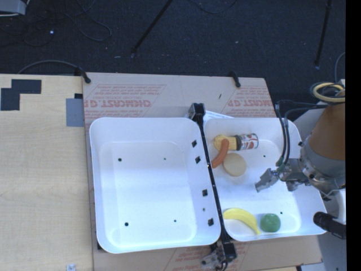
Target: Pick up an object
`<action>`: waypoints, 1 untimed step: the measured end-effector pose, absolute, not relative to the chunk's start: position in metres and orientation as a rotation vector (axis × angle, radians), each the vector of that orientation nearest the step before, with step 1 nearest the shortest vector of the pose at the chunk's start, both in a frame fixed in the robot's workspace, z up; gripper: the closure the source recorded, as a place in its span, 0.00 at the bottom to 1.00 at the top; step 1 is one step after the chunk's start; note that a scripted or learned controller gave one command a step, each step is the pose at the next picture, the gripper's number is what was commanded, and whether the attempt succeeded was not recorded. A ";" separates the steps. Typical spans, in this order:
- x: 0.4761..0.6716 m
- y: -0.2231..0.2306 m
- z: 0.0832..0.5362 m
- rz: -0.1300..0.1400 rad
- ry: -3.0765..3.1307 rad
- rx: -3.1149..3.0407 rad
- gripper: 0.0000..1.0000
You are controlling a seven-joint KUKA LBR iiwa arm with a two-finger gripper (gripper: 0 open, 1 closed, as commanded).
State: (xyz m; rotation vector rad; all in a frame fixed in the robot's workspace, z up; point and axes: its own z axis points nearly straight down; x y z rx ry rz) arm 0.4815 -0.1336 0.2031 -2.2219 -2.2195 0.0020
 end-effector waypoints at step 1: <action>0.523 -0.066 0.186 -0.001 -2.226 -2.211 0.00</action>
